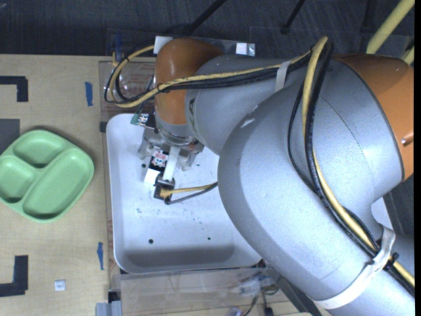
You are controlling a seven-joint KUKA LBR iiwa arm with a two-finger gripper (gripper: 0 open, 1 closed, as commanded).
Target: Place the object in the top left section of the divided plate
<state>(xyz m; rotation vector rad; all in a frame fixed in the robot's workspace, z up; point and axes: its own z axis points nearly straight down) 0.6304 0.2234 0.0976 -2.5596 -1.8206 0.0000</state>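
Observation:
A light green divided plate point(88, 164) lies on the wooden bench at the left, outside the white bin. It has two small sections on its left side and one long section on the right. My gripper point(164, 155) hangs low over the upper left part of the white bin point(125, 239), pointing down at the bin floor. The wrist and the bulky grey arm hide what lies under and behind the gripper. The gripper stands well to the right of the plate, across the bin's left wall.
The grey arm point(296, 176) covers the right half of the view and most of the bin. A coil of cables point(126, 84) sits behind the bin's far left corner. Black corner marks point(20, 87) and blue tape strips point(89, 92) lie on the bench.

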